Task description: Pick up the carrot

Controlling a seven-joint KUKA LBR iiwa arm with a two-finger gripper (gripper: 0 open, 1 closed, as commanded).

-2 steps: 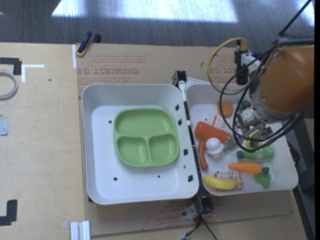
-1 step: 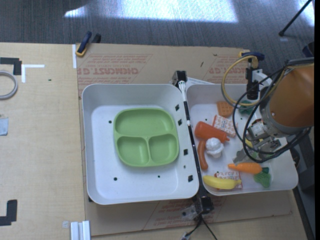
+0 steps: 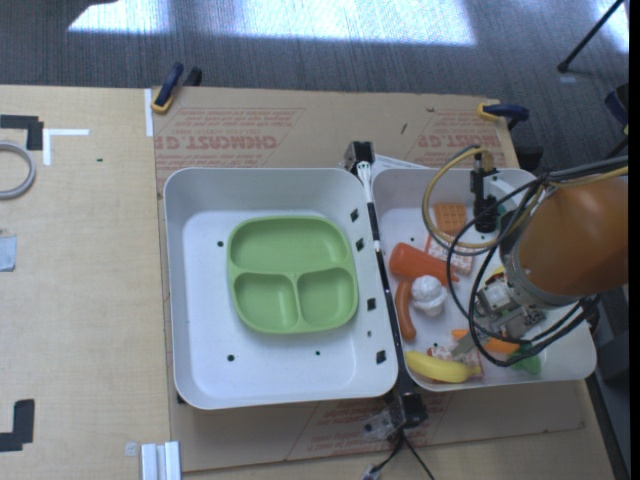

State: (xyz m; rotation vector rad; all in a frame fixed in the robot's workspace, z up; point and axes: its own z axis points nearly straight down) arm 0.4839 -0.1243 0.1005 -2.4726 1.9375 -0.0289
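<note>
The carrot shows as a short orange piece with a green leafy end, lying at the front of the right bin. The arm's wrist hides most of it. My gripper hangs low over the front of that bin, right above the carrot's left end and just right of a yellow banana. Cables and the orange wrist band cover the view between gripper and carrot.
The right bin also holds an orange-red tapered piece, a red sausage, a white bulb and a waffle-like square. A green divided plate lies in the left bin. The bins' divider wall runs close to the left.
</note>
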